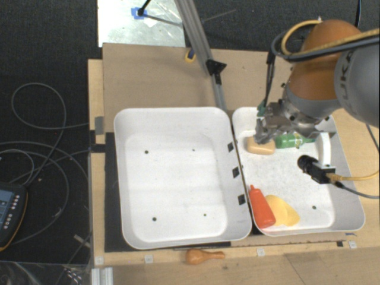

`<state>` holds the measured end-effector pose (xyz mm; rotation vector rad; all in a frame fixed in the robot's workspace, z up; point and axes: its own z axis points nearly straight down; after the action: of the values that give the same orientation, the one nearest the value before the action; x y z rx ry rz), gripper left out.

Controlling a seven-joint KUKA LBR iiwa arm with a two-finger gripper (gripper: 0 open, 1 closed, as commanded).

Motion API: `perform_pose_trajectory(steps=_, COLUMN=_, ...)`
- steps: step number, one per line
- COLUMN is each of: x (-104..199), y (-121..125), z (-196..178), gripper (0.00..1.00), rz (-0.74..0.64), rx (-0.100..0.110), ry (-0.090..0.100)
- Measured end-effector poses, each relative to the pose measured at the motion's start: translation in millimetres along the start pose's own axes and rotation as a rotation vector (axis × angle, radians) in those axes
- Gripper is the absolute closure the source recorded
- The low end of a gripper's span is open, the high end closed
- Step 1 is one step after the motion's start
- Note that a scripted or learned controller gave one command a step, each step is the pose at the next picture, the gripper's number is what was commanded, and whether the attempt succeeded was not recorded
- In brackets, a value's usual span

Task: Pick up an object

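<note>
My gripper (268, 134) hangs low over the far left part of the right bin (344, 215). Directly under and in front of it lies a tan, bread-like piece (259, 148), touching or nearly touching the gripper's tip. A green object (292, 140) lies just to the right of the gripper, partly hidden by it. Near the bin's front left wall lies a red bottle (261, 207), with a yellow object (285, 211) beside it on the right.
The left bin (172, 177) sits beside the right one, sharing a divider with black clips. A slanted metal pole (199, 37) crosses above the back of the bench. A small brown pear-shaped object (203, 255) lies on the bench in front of the bins.
</note>
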<state>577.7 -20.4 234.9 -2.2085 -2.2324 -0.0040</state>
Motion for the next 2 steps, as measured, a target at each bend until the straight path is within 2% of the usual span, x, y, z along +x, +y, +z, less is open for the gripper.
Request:
perform_pose_trajectory(steps=1, x=50, y=-9, z=10, gripper=1.0, rz=0.0, rx=0.001, ry=0.0)
perform_pose_trajectory(steps=2, x=99, y=-27, z=-1, gripper=1.0, rz=-0.001, rx=0.001, ry=0.001)
